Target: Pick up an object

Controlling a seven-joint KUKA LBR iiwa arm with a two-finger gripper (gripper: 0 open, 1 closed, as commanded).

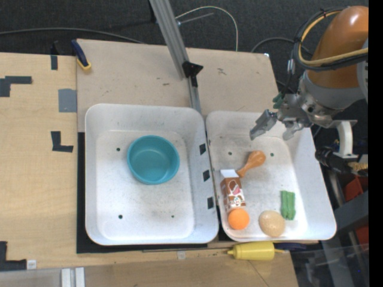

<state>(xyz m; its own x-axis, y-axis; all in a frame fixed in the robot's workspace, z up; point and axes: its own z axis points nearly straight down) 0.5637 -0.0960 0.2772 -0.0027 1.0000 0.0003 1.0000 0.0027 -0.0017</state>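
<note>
Hovering open fingers [276,127] above right bin [311,160], wooden spoon [251,162] below

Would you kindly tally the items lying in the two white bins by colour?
Teal: 1, bowl
Orange: 2, ball, wooden spoon
Brown: 1, packet
Green: 1, green piece
Beige: 1, egg-shaped item
Total: 6

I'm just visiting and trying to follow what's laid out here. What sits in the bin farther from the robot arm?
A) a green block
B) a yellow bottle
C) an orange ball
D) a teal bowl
D: the teal bowl sits alone in the left bin, while the orange ball and green block lie in the right bin near the gripper, and the yellow bottle lies outside on the bench.
</note>
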